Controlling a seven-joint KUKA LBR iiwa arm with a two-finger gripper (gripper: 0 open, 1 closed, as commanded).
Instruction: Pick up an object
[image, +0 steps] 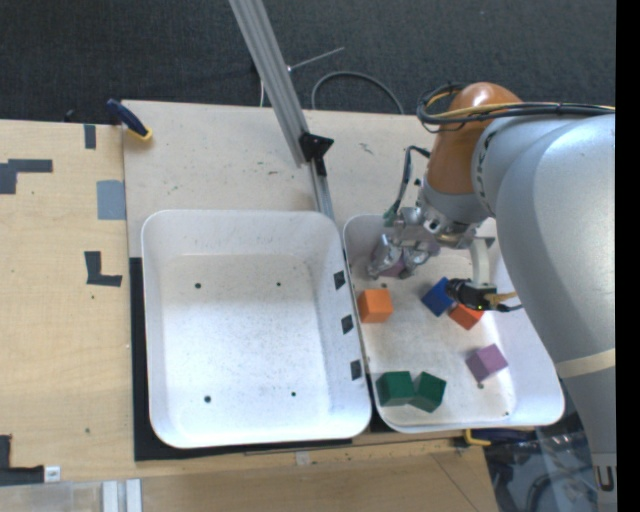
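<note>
My gripper (396, 256) hangs low over the far left corner of the right bin (520, 405). A small purplish piece (393, 268) shows right under its tip; whether it is gripped I cannot tell. Just in front of the gripper lies an orange cube (375, 304). To its right sit a blue cube (438, 297) and an orange-red block (465, 317). Nearer the front are a purple cube (487, 361) and two green blocks (397, 387) (429, 391) side by side.
The left bin (160, 250) lies beside the right one, their rims meeting near the gripper. A metal rail (285, 95) slants down from the top to the bins' far edge. The arm's grey body (560, 220) covers the right bin's far right side.
</note>
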